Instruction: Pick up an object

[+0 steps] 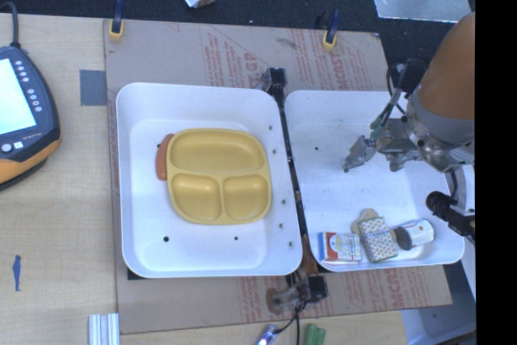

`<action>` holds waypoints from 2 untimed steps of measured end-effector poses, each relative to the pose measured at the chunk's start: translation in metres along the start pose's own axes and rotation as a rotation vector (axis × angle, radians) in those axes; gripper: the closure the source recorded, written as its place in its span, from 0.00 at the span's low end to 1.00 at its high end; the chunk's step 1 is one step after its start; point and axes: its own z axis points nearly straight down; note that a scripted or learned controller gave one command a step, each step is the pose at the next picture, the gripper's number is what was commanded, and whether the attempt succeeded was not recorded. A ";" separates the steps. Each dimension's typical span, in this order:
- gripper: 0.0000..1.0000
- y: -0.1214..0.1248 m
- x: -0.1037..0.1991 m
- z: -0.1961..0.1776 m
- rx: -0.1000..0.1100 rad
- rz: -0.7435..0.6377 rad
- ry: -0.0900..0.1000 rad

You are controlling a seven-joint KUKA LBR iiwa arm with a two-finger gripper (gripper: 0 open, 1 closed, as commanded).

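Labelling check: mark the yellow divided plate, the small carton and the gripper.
yellow divided plate point(218, 174), camera view, ridge between compartments.
small carton point(340, 247), camera view, middle of its top face.
gripper point(373, 153), camera view, midway between fingertips.

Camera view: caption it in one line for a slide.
KUKA arm's gripper hovers over the right bin above small packaged items; a yellow divided tray fills the left bin.

A round-cornered yellow plastic divided plate point(218, 175) hides most of an orange-red object point(162, 159) under its left edge. The grey arm with its orange band point(448, 77) is cut off by the right edge.
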 end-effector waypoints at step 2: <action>0.00 -0.016 -0.113 0.089 -0.002 0.002 -0.002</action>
